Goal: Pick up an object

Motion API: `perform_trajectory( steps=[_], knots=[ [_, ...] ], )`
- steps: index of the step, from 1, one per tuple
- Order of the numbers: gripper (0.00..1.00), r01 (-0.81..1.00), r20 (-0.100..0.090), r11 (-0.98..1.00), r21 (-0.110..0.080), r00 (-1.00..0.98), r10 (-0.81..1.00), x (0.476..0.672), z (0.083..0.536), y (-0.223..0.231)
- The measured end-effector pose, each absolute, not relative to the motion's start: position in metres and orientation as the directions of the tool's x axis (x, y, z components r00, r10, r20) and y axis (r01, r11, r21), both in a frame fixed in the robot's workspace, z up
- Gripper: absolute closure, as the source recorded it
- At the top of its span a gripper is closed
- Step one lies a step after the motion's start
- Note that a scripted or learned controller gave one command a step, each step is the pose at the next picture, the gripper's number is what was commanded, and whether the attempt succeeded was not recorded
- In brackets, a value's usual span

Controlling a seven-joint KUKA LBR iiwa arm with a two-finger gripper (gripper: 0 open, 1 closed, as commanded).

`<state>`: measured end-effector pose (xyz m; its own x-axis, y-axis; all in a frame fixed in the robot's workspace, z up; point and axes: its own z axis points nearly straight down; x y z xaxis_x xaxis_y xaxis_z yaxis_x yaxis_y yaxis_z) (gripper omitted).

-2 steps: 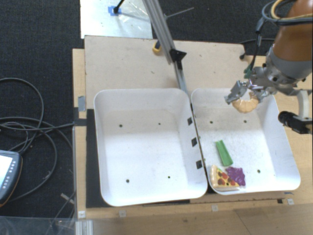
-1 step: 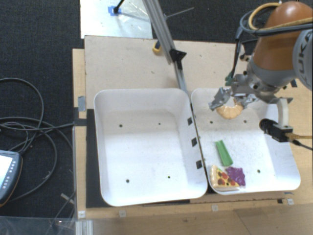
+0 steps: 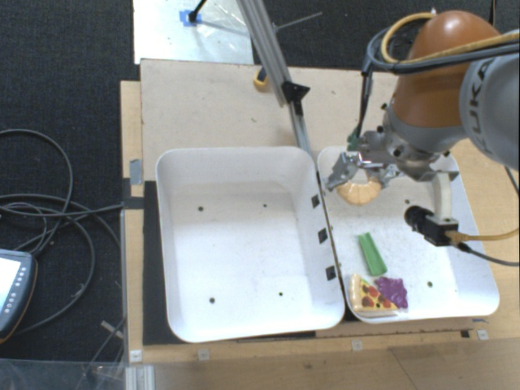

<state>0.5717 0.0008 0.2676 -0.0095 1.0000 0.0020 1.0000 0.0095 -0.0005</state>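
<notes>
Arm: I saw the grey KUKA arm [image 3: 479,96] reaching in from the right, its orange band rounded above the wrist; it hung over the upper part of the right bin [image 3: 479,295]
Gripper: the gripper [image 3: 357,173] sat low at the right bin's upper left corner, just beside the divide between the two bins
Fingers: I could not tell whether they were spread or closed; metal parts crowded the view there
Bread roll: a tan, rounded piece like a toy bread roll [image 3: 360,192] lay directly under the gripper, touching or nearly touching it; whether it was gripped I could not tell
Green piece: a flat green strip [image 3: 373,254] lay tilted mid-bin, below the roll and apart from it
Pizza slice: a toy pizza slice [image 3: 370,293] rested at the bin's lower left corner
Purple piece: a purple lump, perhaps toy grapes [image 3: 393,289], lay just beside the pizza slice on its right
Left bin: the white left bin [image 3: 175,242] stood alongside, touching the right one
Cable: a black fitting on a yellow cable [image 3: 431,226] hung over the right bin's middle
</notes>
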Motion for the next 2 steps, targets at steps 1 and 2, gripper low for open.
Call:
perform_trajectory(
  steps=[1,2],
  knots=[
    [1.00,1.000,0.002,0.011,-0.001,-0.011,1.000,0.556,0.267,0.051],
    [1.00,1.000,0.002,0.010,-0.002,-0.010,1.000,0.548,0.248,0.099]
  ],
)
